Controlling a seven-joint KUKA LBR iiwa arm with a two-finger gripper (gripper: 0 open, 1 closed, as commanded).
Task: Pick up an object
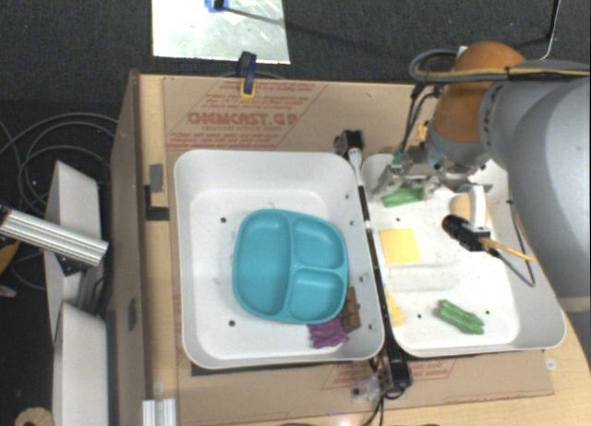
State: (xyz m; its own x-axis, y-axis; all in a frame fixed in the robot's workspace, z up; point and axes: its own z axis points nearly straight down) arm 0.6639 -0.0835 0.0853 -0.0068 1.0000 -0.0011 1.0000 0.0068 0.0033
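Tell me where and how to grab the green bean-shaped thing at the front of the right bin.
Grip the green bean-shaped piece across its narrow middle, coming straight down from above. It lies flat and apart from the other items in the right bin, long axis running slantwise, so the fingers should probably straddle its short width, turned square to that slant.

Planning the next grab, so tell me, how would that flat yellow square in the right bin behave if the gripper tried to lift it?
The yellow square lies flat on the right bin floor, so fingers would probably struggle to get under it. It looks thin, likely light and possibly bendy.
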